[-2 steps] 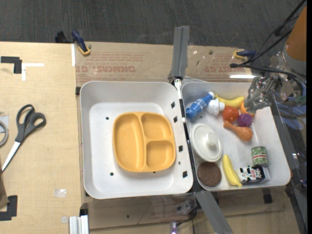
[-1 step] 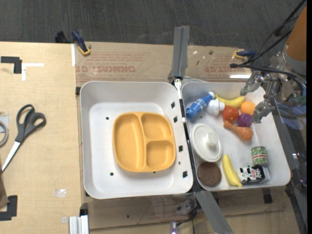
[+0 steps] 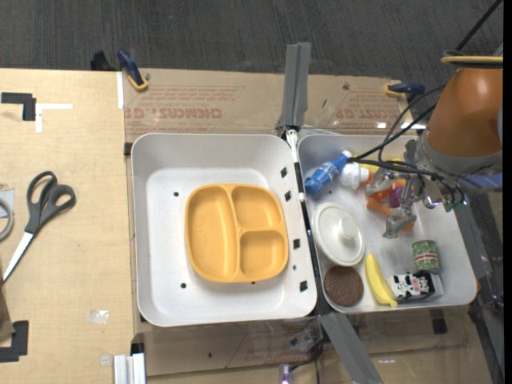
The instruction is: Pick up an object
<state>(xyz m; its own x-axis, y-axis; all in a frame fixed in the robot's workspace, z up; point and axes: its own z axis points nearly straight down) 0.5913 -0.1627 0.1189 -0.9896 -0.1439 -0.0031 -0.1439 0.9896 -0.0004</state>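
- The gripper [image 3: 398,218] hangs over the upper part of the right bin [image 3: 456,294]; whether it is released or clenched cannot be told.
- An orange object [image 3: 381,196] lies just beside it on its left, not visibly gripped.
- Farther left lie a blue and white bottle [image 3: 326,175] and a white lid [image 3: 339,233].
- Below sit a green can [image 3: 426,255], a black and white carton [image 3: 414,286], a banana [image 3: 378,279] and a brown disc [image 3: 343,286].
- The left bin [image 3: 156,238] holds a yellow divided plate [image 3: 237,232].
- Scissors [image 3: 36,214] rest on the bench, far left.
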